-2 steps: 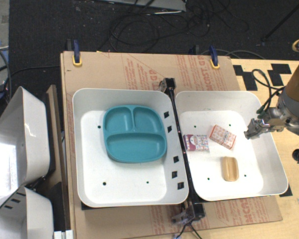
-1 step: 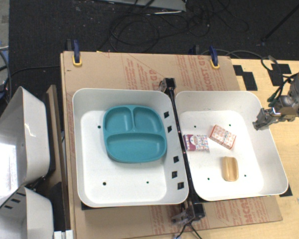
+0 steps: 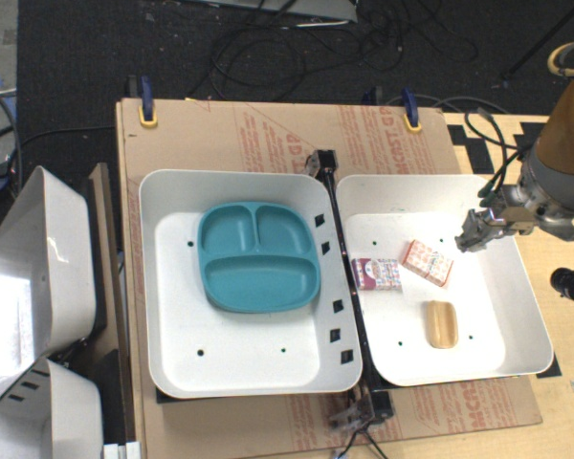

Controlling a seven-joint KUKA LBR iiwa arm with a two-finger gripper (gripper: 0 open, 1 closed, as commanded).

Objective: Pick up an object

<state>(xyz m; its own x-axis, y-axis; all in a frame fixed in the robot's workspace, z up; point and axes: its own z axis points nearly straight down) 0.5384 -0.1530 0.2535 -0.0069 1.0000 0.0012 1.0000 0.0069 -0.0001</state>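
1. Brown board [image 3: 268,142] on the bench carries 2 white bins.
2. Right bin [image 3: 517,352] holds a pink box [image 3: 428,262], a purple packet [image 3: 377,274] touching its left wall, and a tan block [image 3: 442,324] below.
3. Gripper [image 3: 471,238] hovers just right of the pink box, grasping nothing; its opening cannot be told.
4. Left bin [image 3: 172,352] holds a teal divided plate [image 3: 259,257].
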